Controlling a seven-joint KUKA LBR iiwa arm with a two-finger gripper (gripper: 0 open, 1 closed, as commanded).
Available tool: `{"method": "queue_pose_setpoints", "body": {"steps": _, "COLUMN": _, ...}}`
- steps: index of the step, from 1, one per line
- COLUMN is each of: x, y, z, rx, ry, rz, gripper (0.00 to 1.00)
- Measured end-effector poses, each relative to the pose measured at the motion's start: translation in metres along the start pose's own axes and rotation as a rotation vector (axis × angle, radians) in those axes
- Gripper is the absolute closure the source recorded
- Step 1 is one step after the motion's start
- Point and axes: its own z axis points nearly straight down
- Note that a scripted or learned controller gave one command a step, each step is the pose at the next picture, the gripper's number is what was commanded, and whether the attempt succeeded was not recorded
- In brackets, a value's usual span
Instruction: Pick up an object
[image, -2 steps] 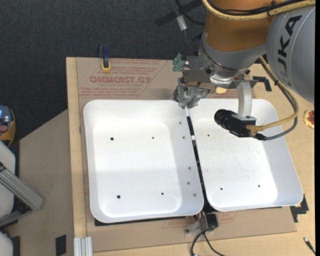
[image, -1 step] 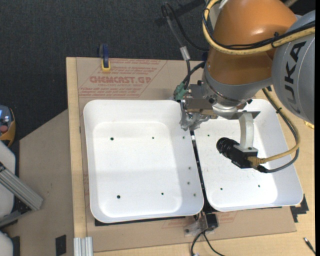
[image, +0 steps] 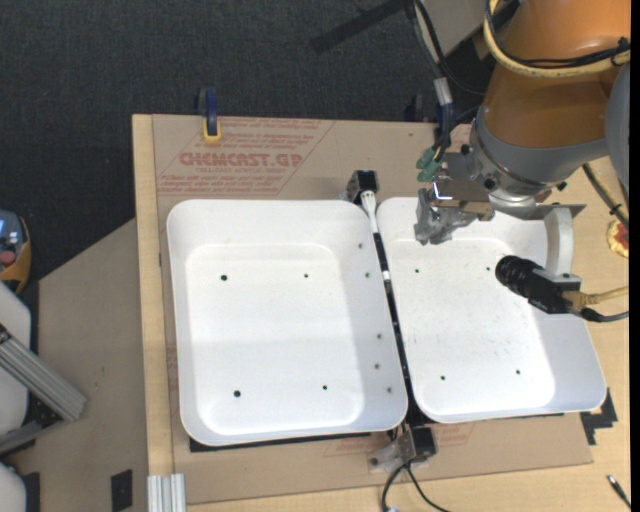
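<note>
My gripper (image: 437, 228) hangs over the far left corner of the right white bin (image: 480, 345), close to that bin's back rim. The grey wrist and the orange band of the arm (image: 545, 90) rise above it at the top right. A black cylindrical fitting (image: 528, 280) and a white bracket (image: 559, 245) stick out from the arm over the right bin's floor. Nothing is seen held at the gripper's tip. The floor of the left white bin (image: 270, 330) shows plain white with a few small dark dots.
Both bins sit on a brown board (image: 250, 150) with red lettering. A black clip (image: 361, 186) holds the bins' shared edge at the back, another (image: 415, 443) at the front. A blue clamp (image: 209, 110) grips the board's far edge. Cables trail at the right.
</note>
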Motion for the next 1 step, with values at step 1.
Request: {"method": "queue_pose_setpoints", "body": {"steps": 1, "x": -0.0102, "y": -0.0557, "z": -0.0515, "rx": -0.004, "ry": 0.003, "rz": -0.007, "gripper": 1.00}}
